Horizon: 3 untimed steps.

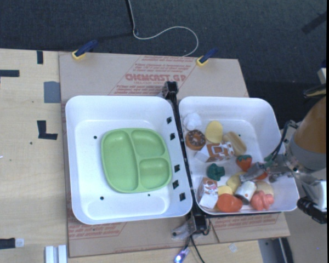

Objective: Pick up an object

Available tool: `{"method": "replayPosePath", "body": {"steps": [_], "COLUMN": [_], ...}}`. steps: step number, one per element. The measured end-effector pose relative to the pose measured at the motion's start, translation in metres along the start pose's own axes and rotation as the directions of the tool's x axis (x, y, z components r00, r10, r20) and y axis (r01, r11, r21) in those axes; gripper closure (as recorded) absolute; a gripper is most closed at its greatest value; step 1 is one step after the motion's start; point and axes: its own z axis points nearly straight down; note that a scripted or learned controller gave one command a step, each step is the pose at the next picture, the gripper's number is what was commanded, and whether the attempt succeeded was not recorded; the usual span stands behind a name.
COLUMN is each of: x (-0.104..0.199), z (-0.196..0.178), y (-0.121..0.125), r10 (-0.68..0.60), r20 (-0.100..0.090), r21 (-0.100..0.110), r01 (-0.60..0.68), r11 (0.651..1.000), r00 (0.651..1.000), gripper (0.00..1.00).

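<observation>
Camera view: left bin (82,147) holds green plate (136,159); right bin (263,109), toy food (jaws unclear).

Gripper (256,172) low in right bin (261,107) over toy food; green tray (136,159) in left bin (82,114).

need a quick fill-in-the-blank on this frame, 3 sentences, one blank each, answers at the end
1. The green divided plate lies in the ______ bin of the camera view.
2. That plate has ______ compartments.
3. The chocolate doughnut sits in the right bin, near the ______ between the two bins.

Missing words: left; three; divider
</observation>
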Motion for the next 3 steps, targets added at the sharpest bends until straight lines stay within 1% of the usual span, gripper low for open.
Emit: {"method": "replayPosePath", "body": {"steps": [1,2,3], "x": [0.001,0.019,0.033], "z": [-0.015,0.028,0.027], "y": [0.004,0.037,0.070], "r10": [-0.005,-0.005,-0.007], "r20": [0.003,0.007,0.006], "r21": [-0.010,-0.018,-0.014], "r01": [0.005,0.005,0.007], "r11": [1.000,1.000,1.000], "r00": [1.000,1.000,1.000], "gripper": [1.00,1.00,1.00]}}
